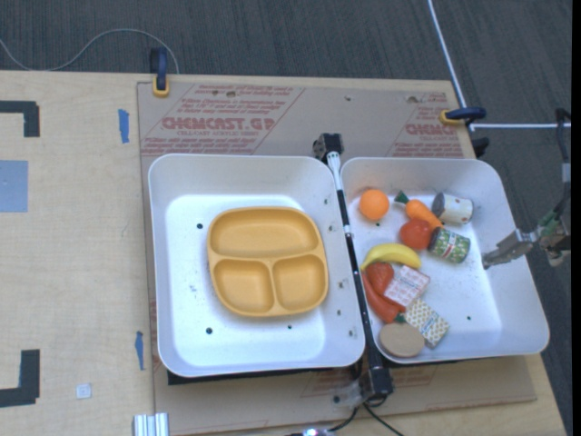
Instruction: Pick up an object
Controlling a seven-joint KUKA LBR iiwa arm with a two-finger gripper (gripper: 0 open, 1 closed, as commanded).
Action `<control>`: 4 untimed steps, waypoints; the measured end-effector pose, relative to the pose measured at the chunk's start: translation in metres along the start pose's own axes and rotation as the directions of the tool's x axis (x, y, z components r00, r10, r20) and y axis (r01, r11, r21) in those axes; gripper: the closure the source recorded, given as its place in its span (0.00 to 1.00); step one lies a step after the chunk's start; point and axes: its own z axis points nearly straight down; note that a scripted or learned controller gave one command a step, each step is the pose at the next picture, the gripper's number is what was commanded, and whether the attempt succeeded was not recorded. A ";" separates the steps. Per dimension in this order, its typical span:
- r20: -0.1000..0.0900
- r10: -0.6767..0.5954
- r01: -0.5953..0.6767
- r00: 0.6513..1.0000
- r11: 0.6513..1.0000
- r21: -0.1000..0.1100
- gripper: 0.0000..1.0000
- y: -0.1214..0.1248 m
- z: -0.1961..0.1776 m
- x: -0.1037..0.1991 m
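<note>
At the right edge of the frame, the end effector [508, 251] is being held over the right rim of the right shallow white bin [517, 312]; whether it is released or clenched cannot be told. The objects are lying in that bin's left half — an orange ball [373, 204], a yellow banana [392, 255], a red tomato [416, 234], a small green can [449, 245]. A yellow three-compartment plastic plate [267, 260] is resting in the left shallow white bin [177, 243].

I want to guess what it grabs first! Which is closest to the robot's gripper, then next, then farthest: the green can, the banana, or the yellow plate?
From the gripper:
1. Green can, right bin, nearest.
2. Banana, right bin, middle.
3. Yellow plate, left bin, farthest.
</note>
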 end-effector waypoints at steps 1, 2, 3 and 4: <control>0.001 0.000 0.000 1.000 1.000 -0.002 0.00 -0.003 0.131 0.037; 0.004 0.001 -0.001 1.000 1.000 -0.009 0.00 -0.001 0.138 0.101; 0.020 0.007 -0.007 1.000 1.000 -0.024 1.00 0.002 0.125 0.094; -0.001 -0.001 0.001 1.000 1.000 -0.002 1.00 0.021 0.041 0.168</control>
